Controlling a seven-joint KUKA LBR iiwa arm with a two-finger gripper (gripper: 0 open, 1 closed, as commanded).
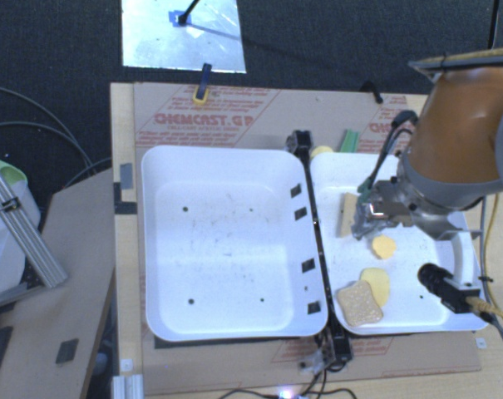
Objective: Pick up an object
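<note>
Gripper [369, 219] low in right bin [417, 318], next to tan block [347, 214] and just above yellow piece [384, 247]; cannot tell its state. Bread slice [360, 302] and yellow disc [378, 283] lie near front edge. Nothing visibly lifted, so pick looks not yet done

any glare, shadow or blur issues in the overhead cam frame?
Camera view: strong glare on the shiny metal sheet at top; the shallow white left bin is evenly lit, speckles readable; the grey-and-orange arm looks soft, close to the lens, shading the white right bin around the gripper; the tan bread-slice toy stays sharp.
</note>
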